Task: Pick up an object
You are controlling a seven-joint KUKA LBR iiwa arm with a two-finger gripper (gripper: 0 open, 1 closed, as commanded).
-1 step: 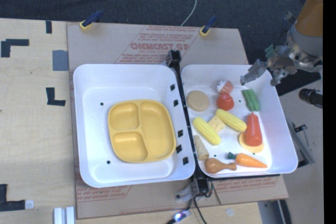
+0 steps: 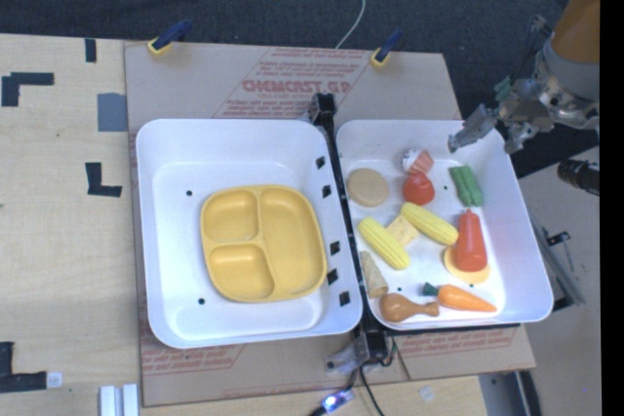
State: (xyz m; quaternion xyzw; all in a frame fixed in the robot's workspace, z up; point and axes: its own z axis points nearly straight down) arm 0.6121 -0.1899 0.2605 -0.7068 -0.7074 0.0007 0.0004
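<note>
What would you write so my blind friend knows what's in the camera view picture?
Two white bins sit side by side: the left bin holds a yellow tray, the right bin holds toy food like corn and a carrot. The gripper hovers over the right bin's top edge.

Right bin [image 2: 522,209]: far-left corner and the strip along the far wall are bare, so there's open floor above the tan disc [image 2: 369,187]. Middle and near half are crowded: two corn cobs [image 2: 383,243] with a cheese wedge [image 2: 403,231] between them, tomato [image 2: 418,188], green pepper [image 2: 466,185], red pepper [image 2: 470,242], carrot [image 2: 461,298] and drumstick [image 2: 408,308] lie close together with little room between. Gripper [image 2: 485,128] hangs over the far-right rim. Left bin [image 2: 161,209]: yellow divided plate [image 2: 262,243] takes the centre; a bare floor margin runs all round it, widest at the far side.
</note>
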